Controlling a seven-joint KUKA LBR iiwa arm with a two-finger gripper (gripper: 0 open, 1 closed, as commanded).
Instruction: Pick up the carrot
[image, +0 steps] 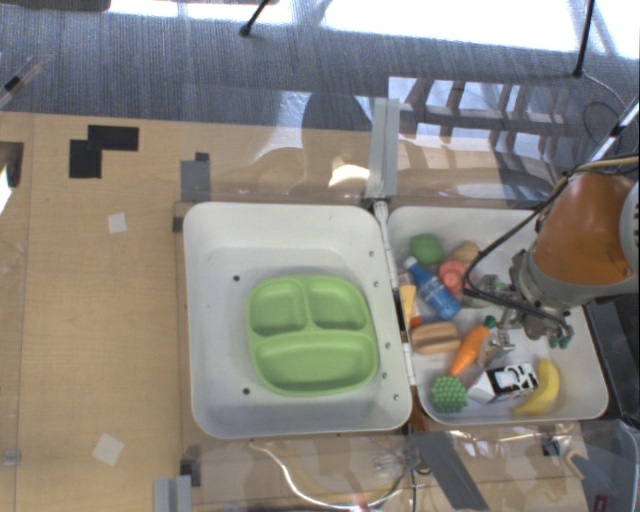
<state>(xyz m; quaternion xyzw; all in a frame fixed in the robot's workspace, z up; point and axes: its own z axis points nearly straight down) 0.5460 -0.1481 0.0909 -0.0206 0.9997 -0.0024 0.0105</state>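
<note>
Camera view gives me the arm (590, 240) reaching in from the right, wrist bent down over the right bin (590, 405), gripper (497, 335) just beside the carrot (468, 350), which lies tilted there.

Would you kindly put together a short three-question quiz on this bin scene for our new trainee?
1. True or false: the carrot lies in the left bin.
2. Multiple choice: what sits in the left bin? A) a green divided plate B) a banana C) a blue bottle
3. Fill in: the gripper hovers by the carrot's ____ end.

Key: 1. False, it lies in the right bin. 2. A. 3. Upper.
</note>
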